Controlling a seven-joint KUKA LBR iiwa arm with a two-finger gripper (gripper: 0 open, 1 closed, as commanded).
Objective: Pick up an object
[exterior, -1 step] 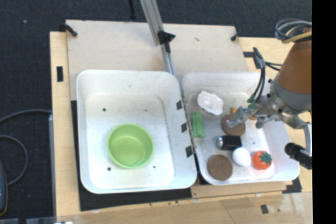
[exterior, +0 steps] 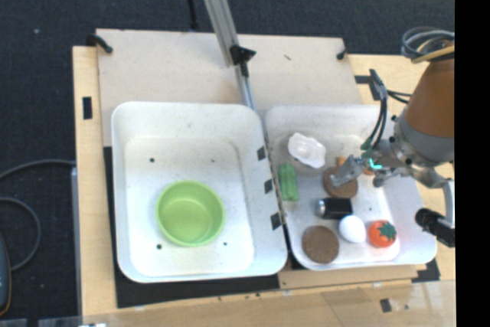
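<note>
The arm enters over the table's right edge and hangs low in the right bin (exterior: 321,117), its gripper (exterior: 354,166) directly over a brown round object (exterior: 340,183) near the bin's middle; that placement reads as the start of a grasp, the brown piece being the likely target, though nothing is visibly between the fingers, and whether they are spread or pressed together I cannot tell at this size.

The right bin holds a loose scatter: a crumpled clear-white plastic item (exterior: 307,149) toward its far side; a green block (exterior: 288,182) along its left wall; a small black cylinder (exterior: 334,207) just in front of the brown piece; a white ball (exterior: 352,229), a tomato-like red toy with a green top (exterior: 382,233) and a brown disc (exterior: 320,243) along the near wall. The objects lie near one another, so a descent on the brown piece risks nudging the black cylinder.

The left bin (exterior: 130,126) carries a green bowl (exterior: 190,212), upright, toward its near side; it probably serves as the receiving bin.

A metal pole (exterior: 218,4) slants from the table's far edge.
</note>
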